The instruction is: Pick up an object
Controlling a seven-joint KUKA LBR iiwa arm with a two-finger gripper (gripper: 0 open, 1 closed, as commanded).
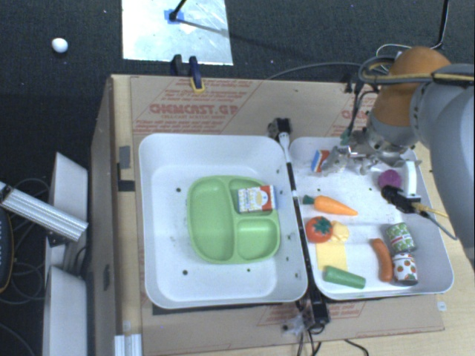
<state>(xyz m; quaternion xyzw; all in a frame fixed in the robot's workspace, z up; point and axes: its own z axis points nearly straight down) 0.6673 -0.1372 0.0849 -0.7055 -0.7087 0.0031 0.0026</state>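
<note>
Hand [355, 156] poised at far end of right white bin [442, 273], grip state indiscernible; small red, white and blue carton [320, 159] just leftward; orange plastic carrot [334, 205] nearer, long axis crosswise.

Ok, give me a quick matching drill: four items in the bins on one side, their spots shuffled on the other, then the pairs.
Things:
1. small carton
2. carrot
3. green cucumber
4. sausage

Places:
A. near front edge of the right bin, below the yellow cheese slice
B. on the green divided plate in the left bin
C. beside the two small cans, right bin
D. just above the tomato, right bin

Pairs: 1-B, 2-D, 3-A, 4-C
</note>
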